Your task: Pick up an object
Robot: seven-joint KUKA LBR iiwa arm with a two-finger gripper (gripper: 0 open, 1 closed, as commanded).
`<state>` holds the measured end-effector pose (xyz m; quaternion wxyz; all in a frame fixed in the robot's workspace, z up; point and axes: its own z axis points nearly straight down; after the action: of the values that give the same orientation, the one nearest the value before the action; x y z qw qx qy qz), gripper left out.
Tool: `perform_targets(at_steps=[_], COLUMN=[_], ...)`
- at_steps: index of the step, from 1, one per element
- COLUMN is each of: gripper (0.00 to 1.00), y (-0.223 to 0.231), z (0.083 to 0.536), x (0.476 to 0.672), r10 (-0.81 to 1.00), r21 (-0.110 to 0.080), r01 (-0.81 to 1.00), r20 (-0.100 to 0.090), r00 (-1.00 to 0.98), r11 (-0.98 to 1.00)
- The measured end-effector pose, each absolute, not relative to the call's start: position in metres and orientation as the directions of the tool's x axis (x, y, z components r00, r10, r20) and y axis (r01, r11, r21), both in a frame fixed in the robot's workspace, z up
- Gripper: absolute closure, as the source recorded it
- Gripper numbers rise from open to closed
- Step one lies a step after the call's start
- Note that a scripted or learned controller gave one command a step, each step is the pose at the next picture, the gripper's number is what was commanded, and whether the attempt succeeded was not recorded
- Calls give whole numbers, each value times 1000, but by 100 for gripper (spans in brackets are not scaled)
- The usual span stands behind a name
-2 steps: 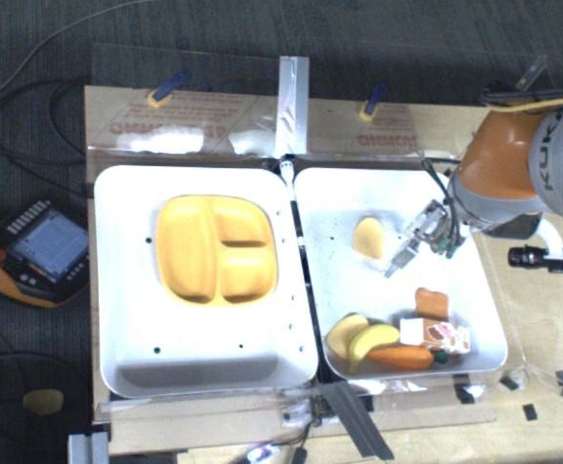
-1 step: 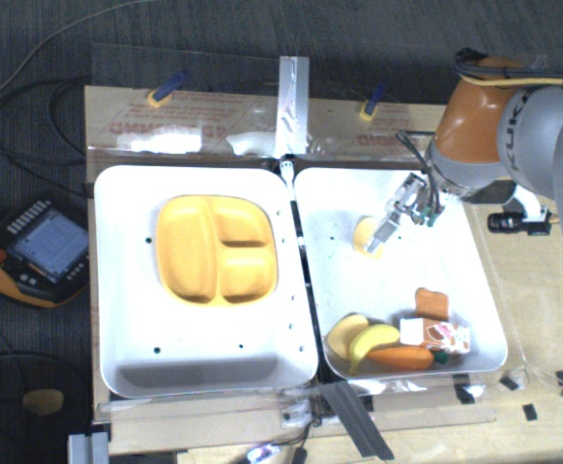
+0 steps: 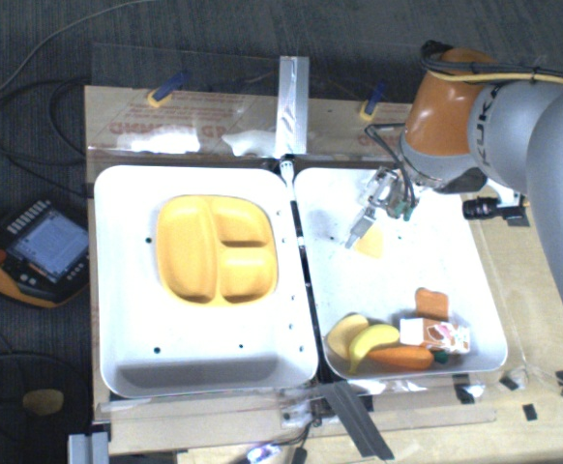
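A small yellow wedge [image 3: 370, 245] lies flat in the right bin [image 3: 485, 259], upper-middle, well apart from the toy food heaped at the near edge; probably a light, stiff plastic piece, smooth and thin, so it's judged apt to slip or skate; best taken across its short sides, w/ fingers pressed low to the bin floor. The tool [image 3: 363, 228] is seen just above and touching or nearly touching the wedge's upper-left edge; how far it is spread can't be told; nothing is seen held in it.
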<state>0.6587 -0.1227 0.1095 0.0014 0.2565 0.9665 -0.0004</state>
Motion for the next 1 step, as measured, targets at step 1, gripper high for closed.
perform_targets(at_steps=[1], gripper=[0], y=[-130], z=[116], x=[642], r10=[297], r21=[-2], r01=[297], r20=[-3], r00=[-955], r11=[955])
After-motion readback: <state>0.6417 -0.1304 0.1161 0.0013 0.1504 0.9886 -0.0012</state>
